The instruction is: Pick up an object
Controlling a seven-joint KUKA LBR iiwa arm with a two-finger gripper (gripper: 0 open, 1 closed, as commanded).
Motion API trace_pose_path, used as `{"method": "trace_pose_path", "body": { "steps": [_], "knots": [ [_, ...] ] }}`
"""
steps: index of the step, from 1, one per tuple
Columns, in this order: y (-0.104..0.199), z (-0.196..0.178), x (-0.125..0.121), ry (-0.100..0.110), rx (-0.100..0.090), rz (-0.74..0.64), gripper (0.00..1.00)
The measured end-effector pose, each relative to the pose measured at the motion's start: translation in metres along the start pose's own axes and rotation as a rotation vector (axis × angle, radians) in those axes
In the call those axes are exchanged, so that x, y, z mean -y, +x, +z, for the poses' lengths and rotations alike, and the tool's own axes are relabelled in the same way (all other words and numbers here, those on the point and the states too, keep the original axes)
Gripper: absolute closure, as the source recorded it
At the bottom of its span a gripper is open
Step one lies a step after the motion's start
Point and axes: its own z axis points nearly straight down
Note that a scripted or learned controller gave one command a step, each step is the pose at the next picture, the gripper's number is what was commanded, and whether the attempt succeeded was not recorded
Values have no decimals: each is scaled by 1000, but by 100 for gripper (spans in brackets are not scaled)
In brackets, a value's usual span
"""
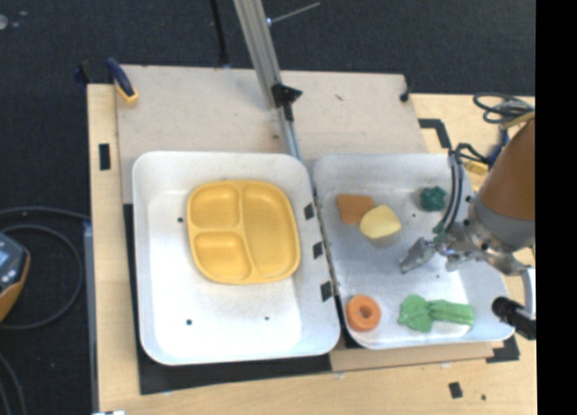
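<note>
My gripper (431, 258) hangs over the middle of the right bin (397, 170), open, with nothing between its fingers. The grey arm with its orange band (512, 183) comes in from the right. Around the gripper lie a yellow lemon-shaped object (380, 222) and an orange block (353, 207) to its upper left, touching each other. A small dark green object (434, 197) sits above it. Near the bin's front edge are a bright green object (435, 312), just below the gripper, and an orange ring (363, 312).
The left bin (162, 314) holds a yellow divided plate (243, 230). A metal post (257, 30) rises at a slant from behind the bins. Cables (500, 108) lie at the bench's right rear.
</note>
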Motion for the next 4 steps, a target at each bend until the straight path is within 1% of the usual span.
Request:
{"method": "trace_pose_path", "body": {
  "steps": [1,2,3,4],
  "knots": [
    [-1,49,-1,-6,2,2,0],
    [-1,35,-3,-11,0,4,100],
    [-3,-8,-5,-8,3,-3,100],
    [1,-71,-4,-11,4,-4,100]
  ]
}}
